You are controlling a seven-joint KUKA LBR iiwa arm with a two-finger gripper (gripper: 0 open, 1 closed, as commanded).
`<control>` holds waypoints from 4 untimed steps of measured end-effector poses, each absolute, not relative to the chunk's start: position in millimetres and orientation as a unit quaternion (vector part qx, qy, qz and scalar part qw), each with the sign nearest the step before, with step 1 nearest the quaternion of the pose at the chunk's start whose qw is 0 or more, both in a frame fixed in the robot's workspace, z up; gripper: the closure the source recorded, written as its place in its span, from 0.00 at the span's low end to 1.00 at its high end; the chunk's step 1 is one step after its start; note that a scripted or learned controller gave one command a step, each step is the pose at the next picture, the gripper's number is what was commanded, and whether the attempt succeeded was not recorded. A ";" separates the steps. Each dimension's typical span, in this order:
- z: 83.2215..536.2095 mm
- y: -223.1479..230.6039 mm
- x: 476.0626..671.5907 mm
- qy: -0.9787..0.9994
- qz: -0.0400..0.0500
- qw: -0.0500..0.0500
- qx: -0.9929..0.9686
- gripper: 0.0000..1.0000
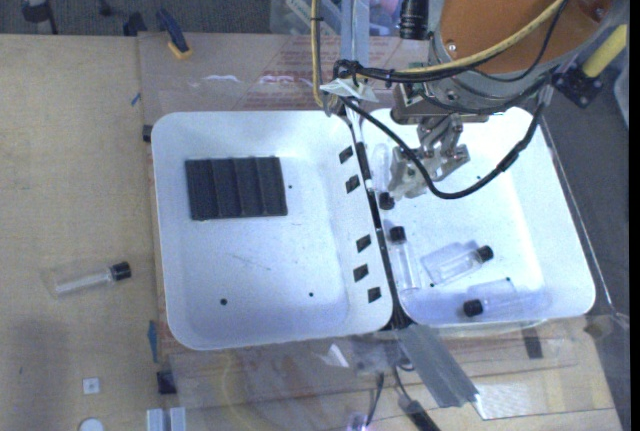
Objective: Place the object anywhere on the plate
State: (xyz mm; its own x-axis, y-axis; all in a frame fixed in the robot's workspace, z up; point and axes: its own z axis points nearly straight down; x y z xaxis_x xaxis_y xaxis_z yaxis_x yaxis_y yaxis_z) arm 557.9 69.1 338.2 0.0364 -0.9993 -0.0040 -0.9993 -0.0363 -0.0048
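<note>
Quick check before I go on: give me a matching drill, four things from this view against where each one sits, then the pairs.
Things:
1. dark plate
2. claw
3. vial on bench
4. blue clamp

Places:
A. over the right bin
B. bench, left of both bins
C. in the left bin
D. bench, behind the left bin

Pairs: 1-C, 2-A, 3-B, 4-D

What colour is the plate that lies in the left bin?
The plate is dark grey to black, with ribbed strips, seen clearly in the camera view.
</note>
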 end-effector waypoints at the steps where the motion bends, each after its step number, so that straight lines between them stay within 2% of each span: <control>1: 364.8 142.1 533.3 0.867 0.000 0.005 -0.498 1.00; 2: 190.8 201.0 490.7 0.863 0.001 0.002 -0.505 1.00; 3: 240.3 207.6 576.9 0.833 0.001 0.004 -0.554 1.00; 4: 338.0 180.0 667.3 0.864 0.000 0.005 -0.503 1.00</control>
